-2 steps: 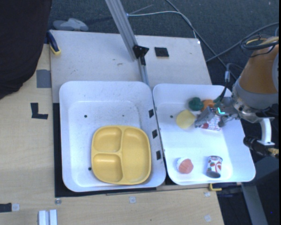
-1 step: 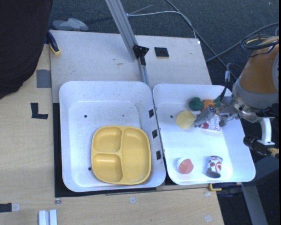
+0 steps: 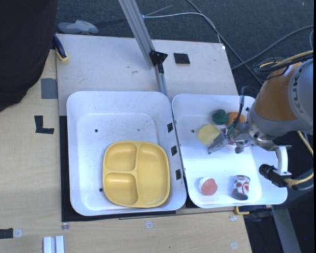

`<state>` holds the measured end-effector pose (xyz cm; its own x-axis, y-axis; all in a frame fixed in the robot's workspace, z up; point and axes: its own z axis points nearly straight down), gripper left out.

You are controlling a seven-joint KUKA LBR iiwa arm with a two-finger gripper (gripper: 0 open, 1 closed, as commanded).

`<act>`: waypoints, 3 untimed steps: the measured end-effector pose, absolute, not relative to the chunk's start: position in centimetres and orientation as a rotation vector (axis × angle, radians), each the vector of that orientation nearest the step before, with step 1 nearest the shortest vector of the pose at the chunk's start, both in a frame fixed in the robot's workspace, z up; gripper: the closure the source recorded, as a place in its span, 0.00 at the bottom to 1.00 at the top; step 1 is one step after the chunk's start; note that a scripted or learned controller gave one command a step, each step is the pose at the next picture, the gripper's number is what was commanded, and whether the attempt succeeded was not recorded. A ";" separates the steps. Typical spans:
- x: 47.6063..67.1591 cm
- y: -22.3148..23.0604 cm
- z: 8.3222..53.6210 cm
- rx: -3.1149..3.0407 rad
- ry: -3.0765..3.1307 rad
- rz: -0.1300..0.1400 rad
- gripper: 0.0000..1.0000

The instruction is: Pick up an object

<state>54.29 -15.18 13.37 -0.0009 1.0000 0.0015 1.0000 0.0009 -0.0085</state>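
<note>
Nearest: small printed can (image 3: 241, 187) and pink-topped cup (image 3: 207, 186) in right bin (image 3: 185, 141). Gripper (image 3: 217, 145) beside yellow lemon-like toy (image 3: 207, 134); finger opening unclear, nothing visibly held. Probably light, smooth, best pinched across middle.

Around my bench (image 3: 137, 62) of pale board I see dark grey carpet (image 3: 242, 9) crossed by loose white cables (image 3: 200, 16), a slanting metal pole (image 3: 139, 25), black tape marks (image 3: 41, 124), and a dark shape (image 3: 16, 41) at the upper left.
</note>
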 end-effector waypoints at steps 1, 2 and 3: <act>54.4 -15.3 8.5 -2.223 -2.224 0.002 0.00; 54.6 -15.1 9.8 -2.223 -2.228 -0.006 1.00; 54.4 -15.1 14.1 -2.221 -2.224 -0.002 1.00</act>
<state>54.40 -15.13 14.06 -0.0015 1.0000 -0.0005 1.0000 0.0015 0.0020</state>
